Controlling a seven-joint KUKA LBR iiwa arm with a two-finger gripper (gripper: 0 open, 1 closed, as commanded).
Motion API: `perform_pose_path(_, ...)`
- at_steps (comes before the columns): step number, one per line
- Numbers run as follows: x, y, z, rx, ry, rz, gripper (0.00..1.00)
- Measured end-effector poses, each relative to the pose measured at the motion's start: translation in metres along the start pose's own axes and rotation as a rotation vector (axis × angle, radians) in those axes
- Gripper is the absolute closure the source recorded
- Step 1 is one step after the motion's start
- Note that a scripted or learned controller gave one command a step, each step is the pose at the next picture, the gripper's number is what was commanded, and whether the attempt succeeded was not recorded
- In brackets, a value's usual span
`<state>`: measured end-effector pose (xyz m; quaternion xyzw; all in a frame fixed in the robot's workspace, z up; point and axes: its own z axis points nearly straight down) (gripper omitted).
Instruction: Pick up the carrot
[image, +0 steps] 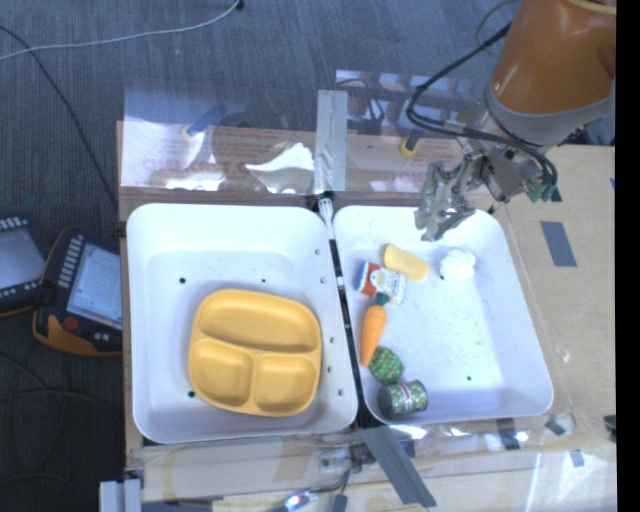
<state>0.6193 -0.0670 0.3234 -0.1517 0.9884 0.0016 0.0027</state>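
Observation:
An orange carrot (372, 332) with a green top lies in the right bin (490, 350), near its left wall, pointing toward the front. My gripper (440, 212) hangs above the bin's back edge, well behind and to the right of the carrot. Its fingers are spread apart with nothing between them.
Around the carrot lie a small red and white carton (381, 281), a yellow block (405, 262), a white ball (458, 265), a green bumpy item (386, 365) and a green can (403, 397). The left bin (160, 250) holds a yellow divided plate (256, 351).

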Motion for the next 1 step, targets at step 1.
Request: perform_pose_path(1, -0.0294, 0.0163, 0.1354, 0.001, 0.003, -0.263, 1.00)
